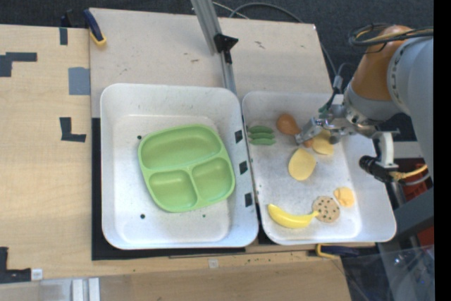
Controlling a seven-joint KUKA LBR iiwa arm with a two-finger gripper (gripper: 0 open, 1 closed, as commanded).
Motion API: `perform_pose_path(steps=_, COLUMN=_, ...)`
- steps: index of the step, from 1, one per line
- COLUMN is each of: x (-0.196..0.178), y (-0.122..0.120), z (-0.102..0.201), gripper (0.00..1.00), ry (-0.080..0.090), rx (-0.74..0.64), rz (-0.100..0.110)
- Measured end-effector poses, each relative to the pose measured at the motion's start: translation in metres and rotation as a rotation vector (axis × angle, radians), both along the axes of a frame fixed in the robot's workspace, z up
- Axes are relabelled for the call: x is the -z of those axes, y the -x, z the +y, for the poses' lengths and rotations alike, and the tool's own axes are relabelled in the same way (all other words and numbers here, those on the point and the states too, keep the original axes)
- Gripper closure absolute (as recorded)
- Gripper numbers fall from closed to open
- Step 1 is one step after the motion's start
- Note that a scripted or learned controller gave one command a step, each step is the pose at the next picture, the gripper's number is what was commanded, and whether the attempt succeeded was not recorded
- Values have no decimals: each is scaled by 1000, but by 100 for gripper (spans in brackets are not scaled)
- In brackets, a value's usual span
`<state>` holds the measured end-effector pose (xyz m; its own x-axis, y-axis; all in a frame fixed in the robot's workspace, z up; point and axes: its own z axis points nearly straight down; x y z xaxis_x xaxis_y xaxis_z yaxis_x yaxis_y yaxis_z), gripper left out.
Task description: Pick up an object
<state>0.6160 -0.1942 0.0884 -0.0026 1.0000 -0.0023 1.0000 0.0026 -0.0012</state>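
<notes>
**Now over the right bin: gripper low among the food items**

Nearest the camera, the right bin (pixel 373 222) holds a yellow banana (pixel 289 217) along its front edge, with a speckled cookie (pixel 325 209) touching the banana's right end and a small orange piece (pixel 344 197) just beside the cookie. Further back lies a pale yellow potato-shaped piece (pixel 301 165). Beyond that, the gripper (pixel 316 134) sits low in the bin, directly over a small yellow item (pixel 323 146); whether the fingers are closed on it, I cannot tell. An orange-brown egg-shaped item (pixel 287 125) lies just left of the gripper, and a green ridged piece (pixel 261 135) rests near the bin's left wall. The left bin (pixel 113 151) carries a green divided tray (pixel 187 168). The arm (pixel 394 77) enters from the right.
</notes>
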Motion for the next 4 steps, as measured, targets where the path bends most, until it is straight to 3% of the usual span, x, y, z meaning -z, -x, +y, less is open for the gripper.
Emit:
perform_pose_path(steps=1, x=-12, y=-1, z=0, gripper=100, ry=1, rx=-1, rz=-2)
perform_pose_path(steps=2, x=-54, y=0, z=3, gripper=100, ry=-1, rx=1, rz=-4)
perform_pose_path(steps=4, x=-181, y=-1, z=1, gripper=100, ry=0, rx=0, rz=-8)
